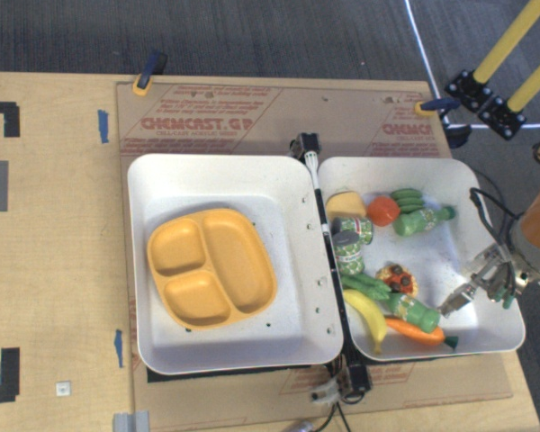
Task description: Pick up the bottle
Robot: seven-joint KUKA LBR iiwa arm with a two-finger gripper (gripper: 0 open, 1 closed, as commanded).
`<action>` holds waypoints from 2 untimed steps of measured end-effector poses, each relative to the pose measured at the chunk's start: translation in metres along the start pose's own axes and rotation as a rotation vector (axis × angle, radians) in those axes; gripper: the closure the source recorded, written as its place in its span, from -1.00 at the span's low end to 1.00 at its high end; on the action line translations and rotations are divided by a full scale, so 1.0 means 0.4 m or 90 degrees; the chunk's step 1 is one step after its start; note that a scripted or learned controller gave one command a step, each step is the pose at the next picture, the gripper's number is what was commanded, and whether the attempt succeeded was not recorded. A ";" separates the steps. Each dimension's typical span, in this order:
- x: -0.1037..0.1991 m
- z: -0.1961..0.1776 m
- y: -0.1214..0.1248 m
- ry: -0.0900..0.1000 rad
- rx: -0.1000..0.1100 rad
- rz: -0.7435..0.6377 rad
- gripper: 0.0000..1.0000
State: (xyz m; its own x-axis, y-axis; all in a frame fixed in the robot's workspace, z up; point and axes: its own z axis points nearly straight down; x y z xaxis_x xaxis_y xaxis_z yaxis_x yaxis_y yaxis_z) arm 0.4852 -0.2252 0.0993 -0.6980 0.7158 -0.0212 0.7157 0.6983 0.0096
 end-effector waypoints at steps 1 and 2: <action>-0.002 -0.026 0.003 -0.003 -0.002 0.000 1.00; -0.002 -0.025 0.003 -0.002 -0.002 0.000 -1.00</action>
State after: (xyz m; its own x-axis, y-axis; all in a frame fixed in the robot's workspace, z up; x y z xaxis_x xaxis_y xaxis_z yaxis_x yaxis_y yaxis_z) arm 0.4864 -0.2250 0.1095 -0.6975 0.7162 -0.0249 0.7162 0.6978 0.0122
